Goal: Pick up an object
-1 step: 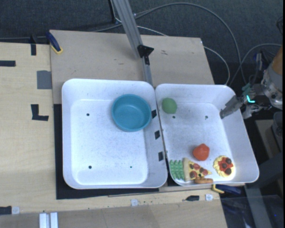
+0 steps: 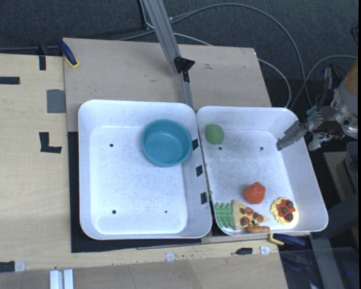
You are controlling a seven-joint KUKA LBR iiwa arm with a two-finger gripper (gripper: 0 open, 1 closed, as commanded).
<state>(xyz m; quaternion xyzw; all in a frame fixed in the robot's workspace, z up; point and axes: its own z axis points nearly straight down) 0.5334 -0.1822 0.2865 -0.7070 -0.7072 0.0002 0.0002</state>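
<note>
Gripper [image 2: 287,139] is hovering at the right bin's [image 2: 301,161] far right rim; tomato [image 2: 255,192] is lying nearer the camera, leftward.

Two shallow white bins are sitting side by side on the bench. The left bin [image 2: 96,179] is holding a blue bowl [image 2: 166,142] near its upper right corner. The right bin [image 2: 301,179] is holding a green ball [image 2: 214,133] at its upper left, a red tomato-like item [image 2: 255,192] lower down, and flat pizza-patterned toy pieces [image 2: 248,217] lying along its near wall. The gripper [image 2: 287,139] is reaching in from the right, hovering over the right bin's upper right rim.
</note>
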